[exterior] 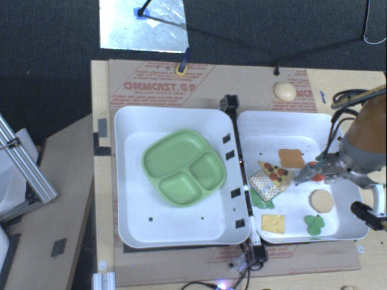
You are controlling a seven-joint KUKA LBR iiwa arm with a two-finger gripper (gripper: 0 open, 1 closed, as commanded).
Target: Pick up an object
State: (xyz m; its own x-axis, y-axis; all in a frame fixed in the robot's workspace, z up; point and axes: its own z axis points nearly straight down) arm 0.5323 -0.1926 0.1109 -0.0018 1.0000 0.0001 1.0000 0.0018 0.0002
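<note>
The gripper (300,178) was seen low in the right bin (254,125), beside the pizza slice (273,172); finger state could not be told. Centring over one item before closing was judged advisable.

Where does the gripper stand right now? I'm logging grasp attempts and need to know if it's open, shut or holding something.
Gripper: low in the right bin, beside the pizza slice; open or shut cannot be told.

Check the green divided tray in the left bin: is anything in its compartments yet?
Empty. The green tray lies flat in the left bin, all three compartments showing bare green. The toy foods, such as the pizza slice, lie in the right bin.
</note>
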